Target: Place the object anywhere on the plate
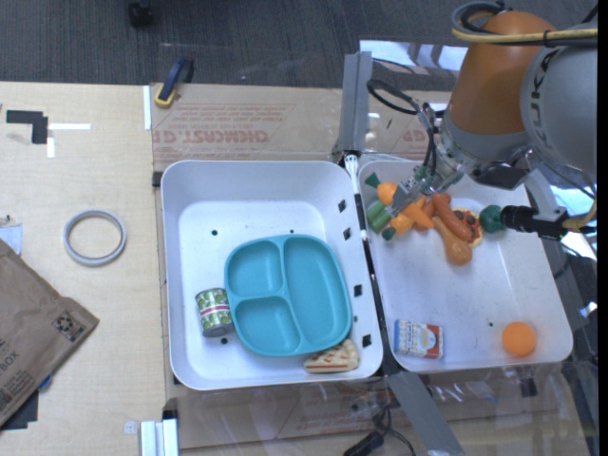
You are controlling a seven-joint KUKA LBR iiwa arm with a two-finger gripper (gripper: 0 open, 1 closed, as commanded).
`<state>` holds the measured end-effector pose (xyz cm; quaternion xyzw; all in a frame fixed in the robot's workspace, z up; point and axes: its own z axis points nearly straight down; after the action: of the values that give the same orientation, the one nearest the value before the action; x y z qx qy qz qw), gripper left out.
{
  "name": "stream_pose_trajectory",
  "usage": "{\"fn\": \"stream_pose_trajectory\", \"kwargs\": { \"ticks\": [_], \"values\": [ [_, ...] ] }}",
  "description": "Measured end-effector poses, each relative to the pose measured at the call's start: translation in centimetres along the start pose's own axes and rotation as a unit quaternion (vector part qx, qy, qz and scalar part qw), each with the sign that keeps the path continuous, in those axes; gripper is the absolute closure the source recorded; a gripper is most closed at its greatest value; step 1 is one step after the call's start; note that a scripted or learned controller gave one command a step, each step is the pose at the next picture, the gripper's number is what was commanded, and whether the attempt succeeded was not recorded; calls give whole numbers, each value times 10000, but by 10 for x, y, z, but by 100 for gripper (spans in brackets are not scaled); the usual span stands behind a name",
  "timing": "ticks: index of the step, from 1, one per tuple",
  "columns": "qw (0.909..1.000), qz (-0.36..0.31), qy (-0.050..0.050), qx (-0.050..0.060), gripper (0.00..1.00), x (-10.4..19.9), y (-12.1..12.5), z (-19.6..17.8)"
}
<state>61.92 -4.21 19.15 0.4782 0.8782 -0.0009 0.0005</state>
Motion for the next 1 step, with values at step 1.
{"fn": "stream_pose_trajectory", "kwargs": {
  "ticks": [1],
  "values": [
    [9845,-1753,9,-4,100,71,-19,0]
  ]
}}
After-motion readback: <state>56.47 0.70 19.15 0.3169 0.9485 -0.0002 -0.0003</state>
